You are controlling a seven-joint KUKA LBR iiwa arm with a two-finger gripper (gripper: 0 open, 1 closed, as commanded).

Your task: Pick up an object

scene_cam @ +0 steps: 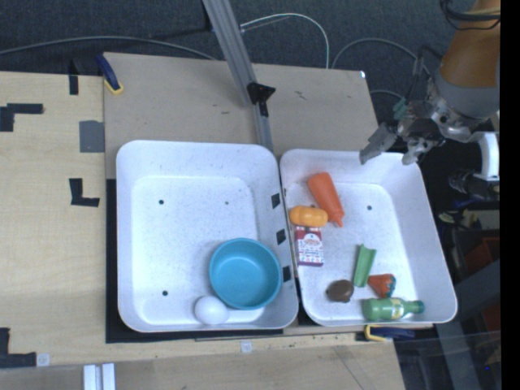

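Tool (pixel 392 149) aloft, fingers spread, empty

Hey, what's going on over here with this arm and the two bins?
A robot arm's hand hangs open above the far right corner of the right bin, holding nothing. That bin holds an orange carrot, a small red carton, a green bottle and a few other small items. The left bin holds a blue bowl and a white ball. Nothing is picked up yet.

Bowl (pixel 244 272) in left bin (pixel 138 218), carrot (pixel 326 197) in right bin (pixel 422 218).
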